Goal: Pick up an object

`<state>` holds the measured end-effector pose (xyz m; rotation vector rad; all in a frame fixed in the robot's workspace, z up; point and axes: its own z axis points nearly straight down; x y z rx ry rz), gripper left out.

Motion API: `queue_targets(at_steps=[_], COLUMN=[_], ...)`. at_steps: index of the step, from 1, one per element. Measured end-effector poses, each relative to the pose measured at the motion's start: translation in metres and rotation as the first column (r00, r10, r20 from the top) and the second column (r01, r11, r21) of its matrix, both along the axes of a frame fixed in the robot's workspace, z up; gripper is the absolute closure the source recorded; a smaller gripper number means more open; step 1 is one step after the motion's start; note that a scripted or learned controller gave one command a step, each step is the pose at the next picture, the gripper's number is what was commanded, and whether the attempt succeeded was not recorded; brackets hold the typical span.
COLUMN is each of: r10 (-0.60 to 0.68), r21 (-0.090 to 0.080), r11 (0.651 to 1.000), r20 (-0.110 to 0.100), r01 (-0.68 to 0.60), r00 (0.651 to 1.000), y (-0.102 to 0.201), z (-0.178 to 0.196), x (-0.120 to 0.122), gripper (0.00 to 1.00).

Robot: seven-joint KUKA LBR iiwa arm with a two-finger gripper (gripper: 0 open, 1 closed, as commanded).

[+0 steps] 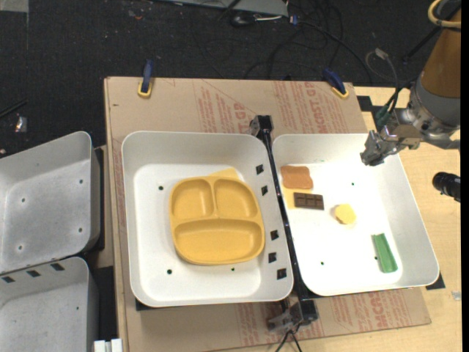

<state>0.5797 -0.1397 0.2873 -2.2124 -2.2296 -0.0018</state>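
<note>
**Gripper parked over the right bin's far corner, nothing picked yet**

Dark floor with loose cables is seen around a cardboard-topped bench (220,97), and two white bins are set on it side by side.

Going left to right: the left bin (143,218) is taken up by a yellow divided tray (217,221), three compartments, nothing in them. The right bin (410,218) is where the small stuff is kept: an orange-brown slab, maybe toy bread (297,177), near the shared wall, a dark brown chocolate-looking bar (308,202) just beside it, a small yellow lump (344,214) near the middle, and a green stick-shaped piece (384,253) toward the near right corner.

The gripper (377,152) is hung over the far right corner of that bin, well apart from every item. Whether its fingers are spread or pressed together can't be told from this angle; nothing is seen between them.

For a clean pick, the yellow lump would probably be best targeted: it's closest and clear of neighbours. A straight descent should be made, centred over it. The slab and bar could get nudged together if either is gone for.
</note>
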Motion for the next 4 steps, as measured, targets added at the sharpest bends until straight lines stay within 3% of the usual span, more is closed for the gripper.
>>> queue_targets(at_steps=[2, 4], r10=[0.001, 0.001], r21=[0.000, 0.000], r11=[1.000, 1.000], r20=[-0.001, -0.003], r01=[-0.001, -0.001], r00=[1.000, 1.000], y=[0.118, 0.219], z=[-0.022, -0.037], x=[-0.012, -0.041], gripper=[1.00, 1.00])
